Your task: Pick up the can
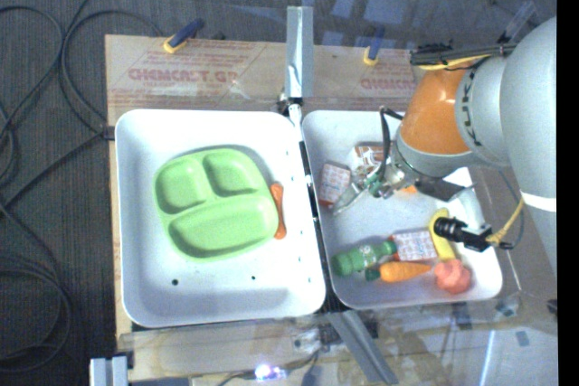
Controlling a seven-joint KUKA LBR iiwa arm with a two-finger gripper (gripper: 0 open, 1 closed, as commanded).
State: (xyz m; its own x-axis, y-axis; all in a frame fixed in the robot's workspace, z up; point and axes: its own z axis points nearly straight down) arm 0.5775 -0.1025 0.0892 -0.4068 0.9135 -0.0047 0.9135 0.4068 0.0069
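— What is hard to make out?

— My gripper (pixel 378 183) hangs low in the right-hand shallow white bin (pixel 362 221). Above it, my grey arm with the orange band (pixel 439 117) covers the bin's upper right part. I cannot tell whether the gripper is spread or pressed together, nor whether it touches anything. A small pale crumpled thing with a brown top (pixel 366 156) just above it is too blurred to name.

— And the can?

— The small can with a white and reddish label (pixel 335 181) lies on its side near the bin's left wall, just left of the gripper.

— What else is around?

— Along the near wall lie a green plastic bottle (pixel 355 260), an orange carrot-shaped toy (pixel 404 271) beside it and a pink rounded lump (pixel 454 277) in the corner. A white-and-red labelled block (pixel 414 244) sits just above the carrot. The left-hand white bin (pixel 136 285) holds a green divided plastic plate (pixel 217 203), with a slim orange piece (pixel 279 211) against the plate's right edge. Both bins sit on the brown board table (pixel 181 77).
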